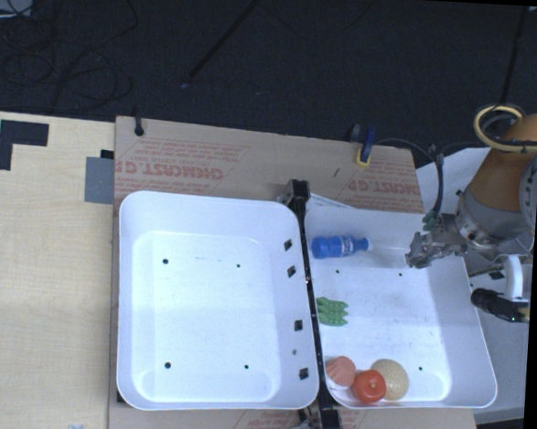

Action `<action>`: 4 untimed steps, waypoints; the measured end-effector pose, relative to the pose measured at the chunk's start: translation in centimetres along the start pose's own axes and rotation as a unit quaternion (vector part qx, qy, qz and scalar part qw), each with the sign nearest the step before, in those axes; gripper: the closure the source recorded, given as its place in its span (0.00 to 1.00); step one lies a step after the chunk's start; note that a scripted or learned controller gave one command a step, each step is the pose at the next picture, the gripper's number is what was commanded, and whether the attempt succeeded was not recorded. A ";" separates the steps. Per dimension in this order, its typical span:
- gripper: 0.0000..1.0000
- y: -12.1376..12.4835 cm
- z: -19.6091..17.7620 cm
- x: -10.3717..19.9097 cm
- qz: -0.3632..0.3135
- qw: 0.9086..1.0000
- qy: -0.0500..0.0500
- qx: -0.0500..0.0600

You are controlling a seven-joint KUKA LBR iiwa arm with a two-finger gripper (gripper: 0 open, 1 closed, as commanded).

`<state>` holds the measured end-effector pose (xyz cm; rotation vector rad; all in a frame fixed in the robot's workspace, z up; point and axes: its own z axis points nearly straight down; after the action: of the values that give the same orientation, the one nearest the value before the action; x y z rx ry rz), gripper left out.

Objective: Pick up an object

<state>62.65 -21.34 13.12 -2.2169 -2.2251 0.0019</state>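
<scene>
While the gripper [424, 250] hovers at the right bin's [460, 360] far right edge, finger state unclear, a blue bottle [339, 247] lies left of it, cap pointing toward it; green piece [331, 311] and three round fruits [367, 379] lie nearer.

Lay in the right bin [460, 360]: bottle [339, 247] at the far left, pea pod [331, 311] midway along the divider, three round items [367, 379] clustered touching at the near edge.
</scene>
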 end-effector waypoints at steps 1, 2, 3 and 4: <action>1.00 -5.5 -7.2 9.6 -0.001 1.000 0.002 0.000; 1.00 -7.9 -16.8 18.5 -0.003 1.000 0.002 -0.004; 1.00 -12.6 -13.6 24.6 -0.001 1.000 0.001 0.004; 1.00 -7.6 -22.0 31.1 -0.002 1.000 0.001 -0.005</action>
<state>54.99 9.74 35.12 -2.2165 -2.2322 -0.0109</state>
